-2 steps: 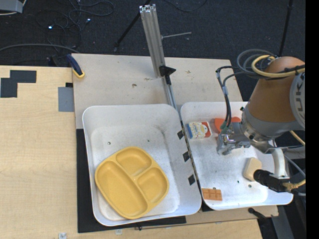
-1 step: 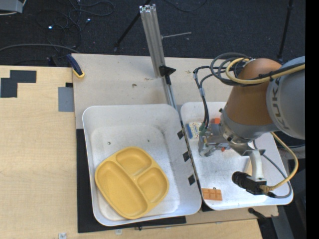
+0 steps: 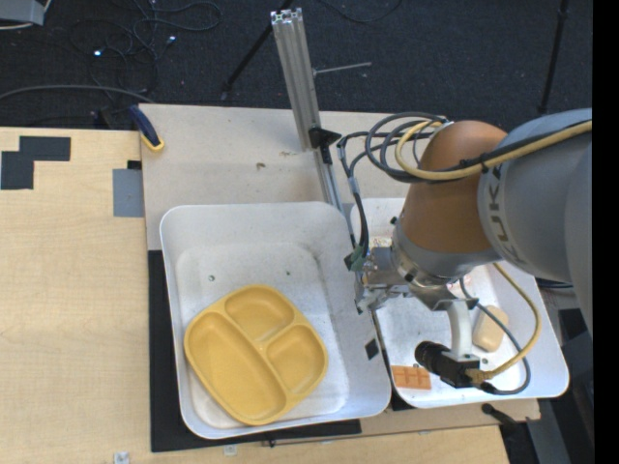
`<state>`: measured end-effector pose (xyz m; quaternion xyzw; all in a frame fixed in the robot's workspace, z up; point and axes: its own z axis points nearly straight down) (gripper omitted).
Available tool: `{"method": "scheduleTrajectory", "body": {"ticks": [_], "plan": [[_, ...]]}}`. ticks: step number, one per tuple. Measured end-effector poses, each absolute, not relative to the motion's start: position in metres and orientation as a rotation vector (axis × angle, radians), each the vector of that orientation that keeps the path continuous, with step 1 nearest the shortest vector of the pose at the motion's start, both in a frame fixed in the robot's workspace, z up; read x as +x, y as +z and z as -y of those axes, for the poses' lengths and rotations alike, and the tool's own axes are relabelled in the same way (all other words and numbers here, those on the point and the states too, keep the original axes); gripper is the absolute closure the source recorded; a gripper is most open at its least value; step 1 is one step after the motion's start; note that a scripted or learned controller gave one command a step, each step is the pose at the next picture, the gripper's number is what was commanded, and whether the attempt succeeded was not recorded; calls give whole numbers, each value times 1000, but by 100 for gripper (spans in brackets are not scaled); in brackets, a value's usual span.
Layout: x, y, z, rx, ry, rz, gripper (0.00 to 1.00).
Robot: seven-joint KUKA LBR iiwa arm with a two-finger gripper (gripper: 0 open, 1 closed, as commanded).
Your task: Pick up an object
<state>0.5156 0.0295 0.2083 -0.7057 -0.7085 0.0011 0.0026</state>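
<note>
The gripper (image 3: 375, 293) hangs over the left wall of the right bin (image 3: 544, 373), beside the left bin (image 3: 242, 235). Whether it is open or closed cannot be determined. The candidate objects lie in the right bin: an orange block (image 3: 411, 378) at the near rim and a pale block (image 3: 489, 335) further right. Risk: a descent from here would likely strike the bin wall or grasp nothing. The yellow divided plate (image 3: 256, 353) lies flat in the left bin, offering poor purchase.

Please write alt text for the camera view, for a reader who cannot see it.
A grey robot arm with an orange band reaches from the right over the right white bin, which holds an orange block and a cream piece. The left bin holds a yellow divided plate.
</note>
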Motion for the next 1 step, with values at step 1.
{"method": "scheduleTrajectory", "body": {"ticks": [1], "plan": [[505, 221, -77, -2214, 1, 2224, 100]]}}
